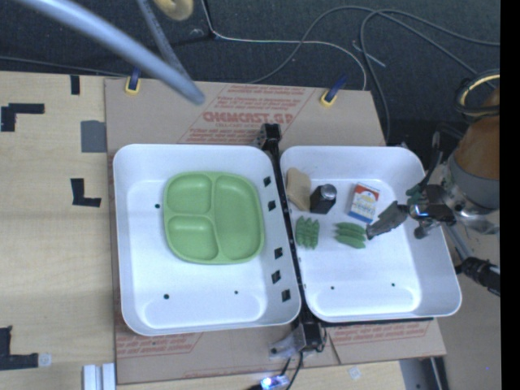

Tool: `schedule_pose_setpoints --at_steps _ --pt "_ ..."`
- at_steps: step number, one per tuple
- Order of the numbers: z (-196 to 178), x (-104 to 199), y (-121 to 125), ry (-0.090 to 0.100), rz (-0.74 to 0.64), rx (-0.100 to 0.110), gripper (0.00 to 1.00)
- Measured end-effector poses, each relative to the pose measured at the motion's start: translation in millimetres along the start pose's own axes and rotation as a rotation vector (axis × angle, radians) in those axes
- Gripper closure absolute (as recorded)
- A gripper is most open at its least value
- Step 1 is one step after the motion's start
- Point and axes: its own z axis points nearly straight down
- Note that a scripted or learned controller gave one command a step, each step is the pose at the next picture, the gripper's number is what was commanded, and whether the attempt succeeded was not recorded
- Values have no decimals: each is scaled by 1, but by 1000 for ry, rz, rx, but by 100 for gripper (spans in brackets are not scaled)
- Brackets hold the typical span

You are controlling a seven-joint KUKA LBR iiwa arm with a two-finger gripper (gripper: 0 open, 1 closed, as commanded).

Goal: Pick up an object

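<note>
Blurred and out of focus, a grey bar (106, 31) slants across the 11 o'clock corner, closest to the lens.

At the 3 o'clock rim of the right bin (431, 299), the gripper (396, 218) reaches in over the white floor; whether it is spread or closed, I cannot tell. Its dark tip lies just beside a green ridged piece (350, 234), on that piece's 3 o'clock side. At 12 o'clock from the piece sits a small box (365, 202) in red, white and blue, its print too small to read. Towards 9 o'clock stands a black cylinder (323, 198) with a grey top, then a tan lump (297, 187) against the bin's wall, and a second green ridged piece (308, 231) at 6 o'clock from them.

Across the divide, the left bin (138, 299) holds a green divided plate (214, 217).

Both bins rest on a cardboard sheet (317, 120) printed in red, reading roughly "CHEMCAST GP" at 12 o'clock, with smaller lines beneath that are illegible
</note>
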Motion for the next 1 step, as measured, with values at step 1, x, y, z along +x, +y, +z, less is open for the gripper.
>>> schedule_pose_setpoints --at_steps 1 --pt "-5 0 2 -2 -3 -10 0"
